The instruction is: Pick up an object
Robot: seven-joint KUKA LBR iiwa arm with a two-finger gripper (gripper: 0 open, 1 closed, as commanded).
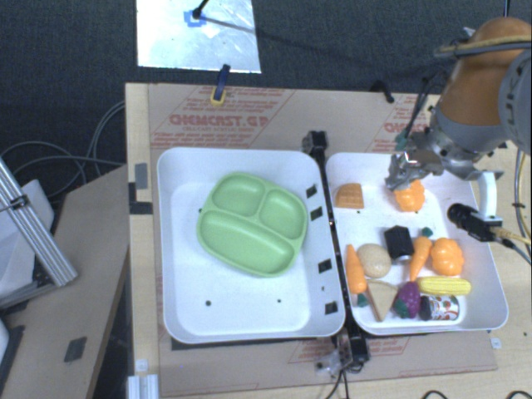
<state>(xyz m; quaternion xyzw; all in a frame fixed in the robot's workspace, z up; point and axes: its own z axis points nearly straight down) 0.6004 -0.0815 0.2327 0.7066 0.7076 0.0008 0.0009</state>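
So the gripper (405, 173) is sitting right over the small orange toy (409, 196) in the upper part of the right bin (490, 306), with the toy poking out just below and a touch toward the camera from the fingertips. Honestly can't tell from this angle if it's spread, closed, or actually pinching that orange piece; the two overlap and that's all I'd commit to. The toy looks roundish, no real long axis to line up with, so my guess is the move is basically straight down or straight up from here, not sideways. One arm, so no contest over who's nearer. Count time: two white bins, one green divided plate (252, 223) alone in the left bin (179, 306), and roughly ten toy foods on the right, including a bread slice (350, 195), a black block (399, 242), two carrots, a corn cob (445, 286), a bigger orange fruit (447, 257) and a purple grape bunch (407, 298).
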